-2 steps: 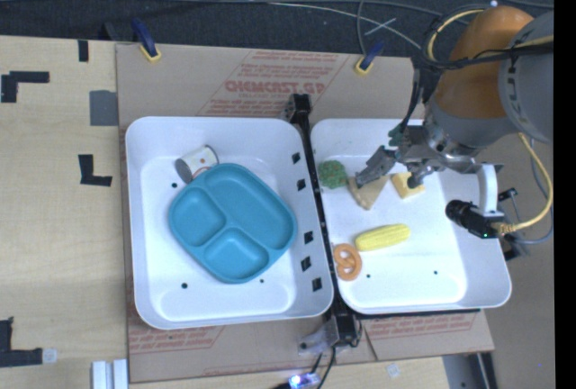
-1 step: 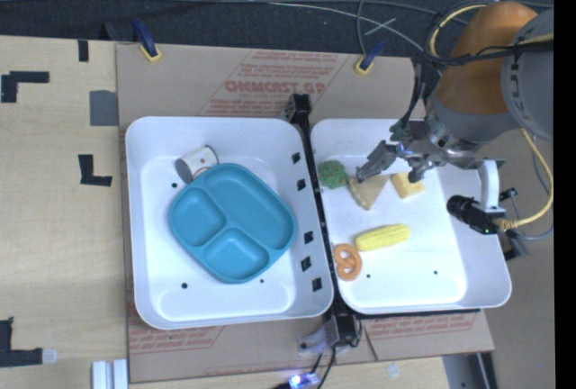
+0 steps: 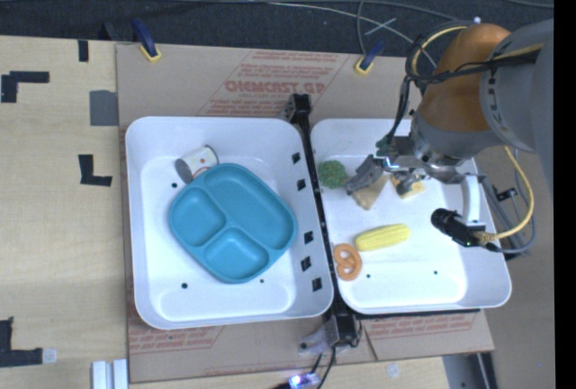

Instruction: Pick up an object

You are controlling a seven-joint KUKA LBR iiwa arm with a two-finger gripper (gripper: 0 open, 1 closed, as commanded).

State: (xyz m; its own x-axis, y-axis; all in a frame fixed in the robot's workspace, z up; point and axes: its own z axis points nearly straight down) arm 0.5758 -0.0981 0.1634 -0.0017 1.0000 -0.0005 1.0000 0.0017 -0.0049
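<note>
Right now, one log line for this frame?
arm over right bin | gripper low by tan piece | corn untouched | grasp unconfirmed

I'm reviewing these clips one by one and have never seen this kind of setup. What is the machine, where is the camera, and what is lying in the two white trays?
One camera looks down at a slant on a bench. The grey machine with the orange band is a robot arm reaching in from the right; its gripper hangs low over the right bin. That bin holds a green round item, a tan chunk just under the gripper, a yellow corn cob and an orange pretzel. The left bin holds a blue divided plate and a small grey-and-orange object beside it. Whether anything is gripped is not clear from this angle.
</note>
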